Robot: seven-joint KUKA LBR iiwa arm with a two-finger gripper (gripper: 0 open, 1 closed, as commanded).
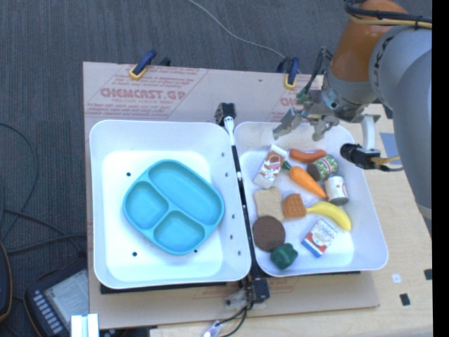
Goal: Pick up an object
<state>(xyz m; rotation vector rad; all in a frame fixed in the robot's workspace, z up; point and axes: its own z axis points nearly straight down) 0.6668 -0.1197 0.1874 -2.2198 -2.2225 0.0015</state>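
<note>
My gripper hangs open over the far edge of the right bin, with nothing between its fingers. Just below it lie a red sausage and a small milk carton. Further down the bin hold a carrot, a green can, a white can, a banana, a cracker, a bread slice, a brown cookie, a green pepper and a small juice box.
The left bin holds a blue divided plate. A black divider bar runs between the bins. Clamps hold the cardboard base at the back. The grey arm fills the upper right.
</note>
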